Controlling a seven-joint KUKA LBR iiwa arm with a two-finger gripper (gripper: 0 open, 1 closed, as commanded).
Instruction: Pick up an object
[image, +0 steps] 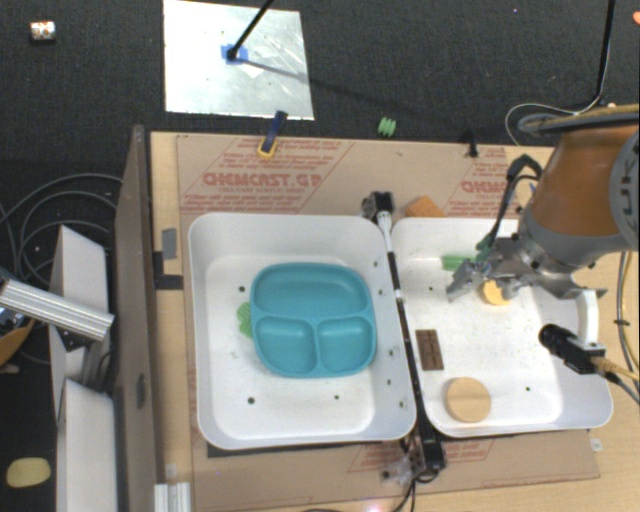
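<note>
The tool (470, 282) hangs low in the right bin (590, 400) beside a small yellow piece (494, 293), and whether it is spread cannot be told; the piece looks light, hard and best pinched across its sides.

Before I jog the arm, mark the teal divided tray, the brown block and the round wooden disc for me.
teal divided tray (312, 318), camera view, middle of the tray, where its dividers meet.
brown block (429, 350), camera view, middle of its top face.
round wooden disc (468, 399), camera view, middle of its flat top.
</note>
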